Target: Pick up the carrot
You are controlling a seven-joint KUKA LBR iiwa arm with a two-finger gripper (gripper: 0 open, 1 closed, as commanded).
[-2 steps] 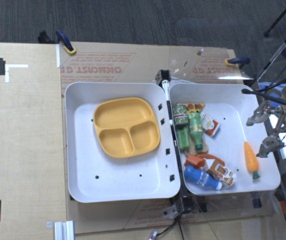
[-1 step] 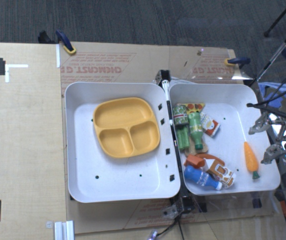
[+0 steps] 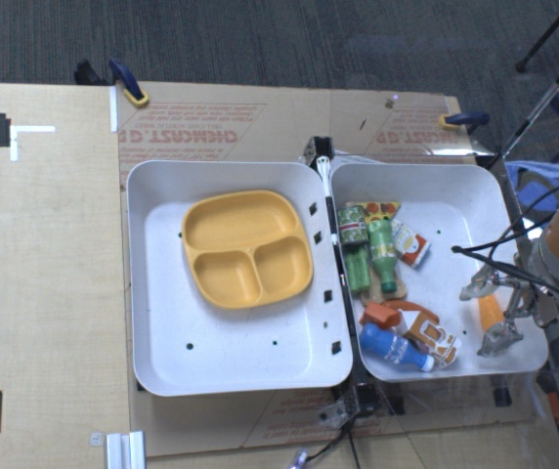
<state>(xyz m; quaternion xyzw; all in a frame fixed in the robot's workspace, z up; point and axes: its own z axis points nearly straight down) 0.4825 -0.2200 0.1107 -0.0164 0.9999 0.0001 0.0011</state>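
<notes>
Straddling the carrot [image 3: 492, 312] in the right bin [image 3: 455, 189], your gripper [image 3: 491, 313] stands wide, nothing held. You're at the grasp step: next, lower and close.

This looks like a robot lab: two white bins [image 3: 152, 360] clamped on a cardboard-covered table [image 3: 45, 311], left of the gripper [image 3: 494, 311], with cables around.

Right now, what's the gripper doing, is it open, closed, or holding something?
Gripper: open, fingers spread on either side of the carrot in the right bin, nothing held yet.
</notes>
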